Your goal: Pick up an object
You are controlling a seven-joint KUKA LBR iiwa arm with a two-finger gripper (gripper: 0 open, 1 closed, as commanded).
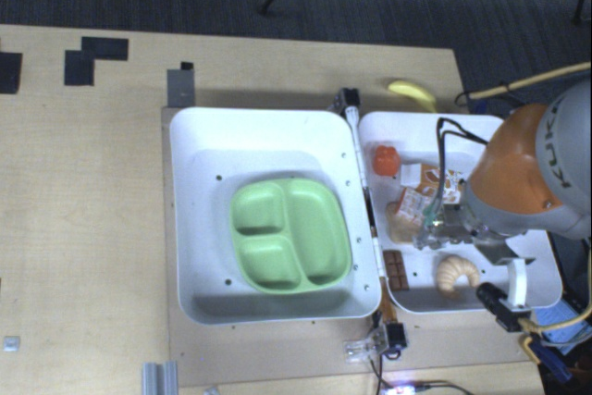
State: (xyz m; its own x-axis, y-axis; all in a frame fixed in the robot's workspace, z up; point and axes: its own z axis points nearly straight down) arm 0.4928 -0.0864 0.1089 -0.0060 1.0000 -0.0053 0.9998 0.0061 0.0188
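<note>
Green, one three-part tray [291, 234] lies in the left bin [199, 199]. Right bin [546, 277]: one red block [386, 161], one crinkly snack packet [413, 199], one brown bar [396, 268], one tan croissant [457, 271]. Claw [435, 231] is over the packet; grip state cannot be told.

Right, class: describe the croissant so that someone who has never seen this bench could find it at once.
Start at the two white bins; take the right bin, the one that the grey and orange arm reaches over. Along its near edge, below the gripper, lies the croissant. It is the pale tan, curved, ridged piece, to the right of the flat dark brown chocolate bar and far from the small orange item.
</note>
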